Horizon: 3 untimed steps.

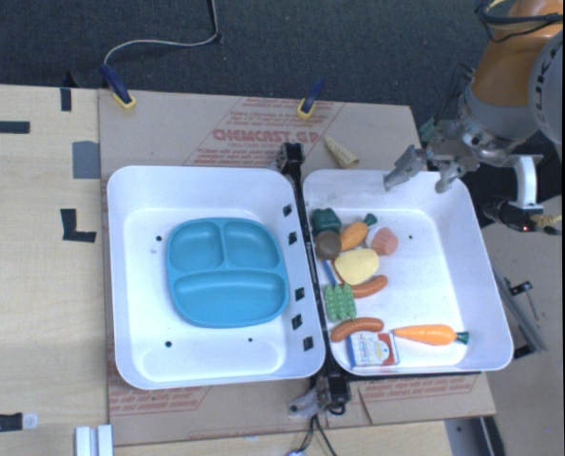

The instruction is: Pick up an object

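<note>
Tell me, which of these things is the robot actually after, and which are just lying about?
Part of the job:
gripper, fingers open, above the right bin's far rim
toy carrot
toy sausage
yellow toy potato
small carton

Just lying about:
blue divided plate in the left bin
two clamps on the cardboard
black cable
</note>
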Each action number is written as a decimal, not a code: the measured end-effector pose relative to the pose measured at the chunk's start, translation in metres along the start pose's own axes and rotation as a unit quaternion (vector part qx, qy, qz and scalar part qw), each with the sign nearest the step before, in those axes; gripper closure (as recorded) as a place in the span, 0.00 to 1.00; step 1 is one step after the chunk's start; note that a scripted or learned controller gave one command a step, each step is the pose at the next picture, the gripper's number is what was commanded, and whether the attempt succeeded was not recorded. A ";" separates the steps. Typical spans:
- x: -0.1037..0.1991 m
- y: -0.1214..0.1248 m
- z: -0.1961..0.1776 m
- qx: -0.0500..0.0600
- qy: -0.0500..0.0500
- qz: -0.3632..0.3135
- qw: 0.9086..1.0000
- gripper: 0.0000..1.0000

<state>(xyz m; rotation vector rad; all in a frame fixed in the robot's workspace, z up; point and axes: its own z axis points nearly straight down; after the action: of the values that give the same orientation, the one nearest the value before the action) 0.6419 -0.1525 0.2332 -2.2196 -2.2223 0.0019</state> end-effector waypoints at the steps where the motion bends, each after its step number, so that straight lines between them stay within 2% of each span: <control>1: 0.031 -0.032 0.137 -0.001 0.000 0.000 1.000 0.00; 2: 0.057 -0.061 0.143 0.000 0.000 0.000 1.000 0.00; 3: 0.058 -0.061 0.134 0.001 0.001 0.000 1.000 1.00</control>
<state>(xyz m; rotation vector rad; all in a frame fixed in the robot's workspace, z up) 0.5804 -0.0950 0.0998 -2.2178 -2.2212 0.0016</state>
